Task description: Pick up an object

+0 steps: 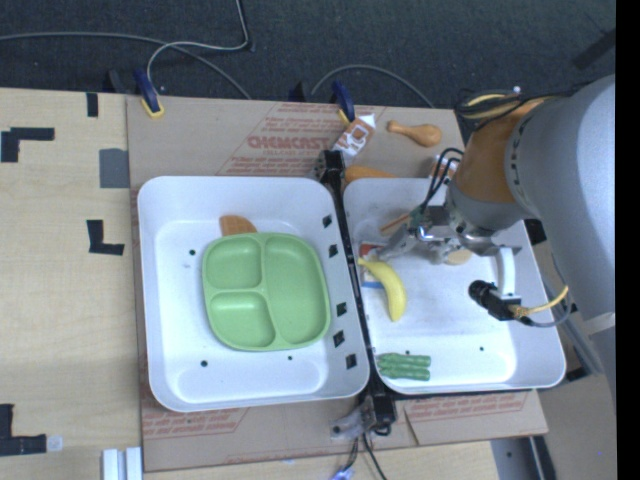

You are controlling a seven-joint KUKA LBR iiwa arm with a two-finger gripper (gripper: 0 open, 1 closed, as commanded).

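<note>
Hovering over the right bin (520, 368), the gripper (415, 236) has a grip I cannot tell. That bin holds one banana (388, 286) and one bean bunch (404, 366); the left bin (160, 268) holds one green plate (266, 291).

A dark grey carpeted floor (300, 18) runs along the top, crossed by thin grey cables (238, 8). Below it lies a pale wooden bench top (60, 288) with black tape marks (100, 238), covered in the middle by a brown printed cardboard sheet (250, 138). Light is even.

**Objects in the two bins**

We see a yellow banana (386, 285) lying flat near the right bin's left wall; green beans (404, 366) lie below it; a green divided plate (266, 291) sits in the left bin.
</note>
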